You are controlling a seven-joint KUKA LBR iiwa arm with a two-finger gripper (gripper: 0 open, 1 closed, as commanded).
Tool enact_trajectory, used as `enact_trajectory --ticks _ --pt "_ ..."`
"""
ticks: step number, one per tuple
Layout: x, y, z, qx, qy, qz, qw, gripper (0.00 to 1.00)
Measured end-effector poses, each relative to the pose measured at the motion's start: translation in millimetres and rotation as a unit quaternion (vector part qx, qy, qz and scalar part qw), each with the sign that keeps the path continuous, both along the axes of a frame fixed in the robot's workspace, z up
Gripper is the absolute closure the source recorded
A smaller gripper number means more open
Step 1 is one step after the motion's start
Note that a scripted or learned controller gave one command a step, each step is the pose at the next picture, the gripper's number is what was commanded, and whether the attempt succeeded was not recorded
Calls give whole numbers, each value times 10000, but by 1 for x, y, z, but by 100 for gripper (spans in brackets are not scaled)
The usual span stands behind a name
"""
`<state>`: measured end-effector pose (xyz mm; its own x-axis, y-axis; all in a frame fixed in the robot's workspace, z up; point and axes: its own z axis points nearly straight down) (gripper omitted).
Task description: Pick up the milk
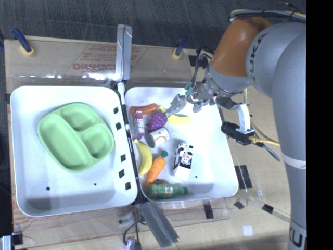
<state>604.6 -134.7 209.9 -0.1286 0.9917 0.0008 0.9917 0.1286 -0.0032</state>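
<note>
Milk carton (183, 160) with cow print lies in the right bin (218, 160), a carrot (155, 171) and one banana (144, 157) just left, a green bottle (166, 191) below, grapes (157, 120) above. The gripper (178, 102) hovers over the bin's top, fingers apart, holding nothing. One green plate (76, 135) fills the left bin (31, 191).

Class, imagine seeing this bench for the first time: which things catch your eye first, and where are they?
The green divided plate fills the left bin. The right bin holds a jumble: purple grapes, a banana, a carrot, a green bottle and the cow-patterned milk carton. The tool hovers over that bin's far edge.
</note>
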Motion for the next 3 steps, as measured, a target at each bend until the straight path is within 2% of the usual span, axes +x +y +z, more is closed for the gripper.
enact_trajectory --ticks 1,2,3 --pt "-49 -47 -98 7 0 1288 9917 0" --pt "-104 -38 -117 3 -20 1296 9916 0" --pt "-103 -38 -106 -8 -37 1318 9913 100"
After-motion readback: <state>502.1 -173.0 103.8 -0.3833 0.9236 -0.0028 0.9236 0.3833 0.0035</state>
